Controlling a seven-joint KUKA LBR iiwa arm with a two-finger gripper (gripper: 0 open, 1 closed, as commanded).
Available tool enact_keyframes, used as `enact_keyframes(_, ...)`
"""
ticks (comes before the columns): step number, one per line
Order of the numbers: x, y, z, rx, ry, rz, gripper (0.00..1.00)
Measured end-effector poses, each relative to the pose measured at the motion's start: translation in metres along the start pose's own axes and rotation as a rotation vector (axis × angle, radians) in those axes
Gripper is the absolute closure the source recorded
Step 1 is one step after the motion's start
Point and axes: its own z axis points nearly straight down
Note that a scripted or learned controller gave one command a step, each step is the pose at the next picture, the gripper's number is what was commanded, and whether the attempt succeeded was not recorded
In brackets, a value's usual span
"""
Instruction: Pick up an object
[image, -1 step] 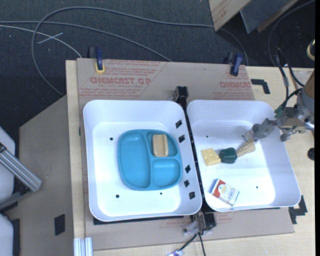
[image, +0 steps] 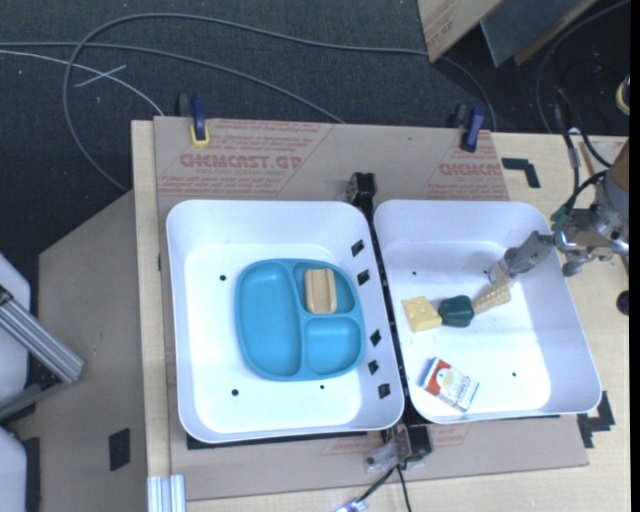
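Note:
The right bin (image: 560, 340) holds several small things. A yellow wedge (image: 421, 313) lies near its left side, with a dark green rounded piece (image: 457, 311) touching it on the right. A tan ridged piece (image: 492, 296) lies just right of the green one. A small red and white box (image: 448, 384) rests near the front wall. My gripper (image: 503, 270) reaches in from the right, tilted down to the left, its tip just above the tan ridged piece. Nothing is seen held in it.
The left bin (image: 200, 300) holds a blue divided plate (image: 270, 330) with a tan block (image: 320, 290) in its upper right compartment. Black clips (image: 365, 310) line the seam between the bins. Clamps (image: 199, 118) and cables sit at the bench's back edge.

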Motion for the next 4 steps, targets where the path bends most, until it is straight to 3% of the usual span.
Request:
enact_keyframes(2,0.010,0.006,0.122,0.005,0.002,0.000,0.00)
enact_keyframes(3,0.010,0.006,0.126,0.002,0.001,0.001,0.00)
enact_keyframes(4,0.010,0.007,0.115,-0.001,0.001,0.001,1.00)
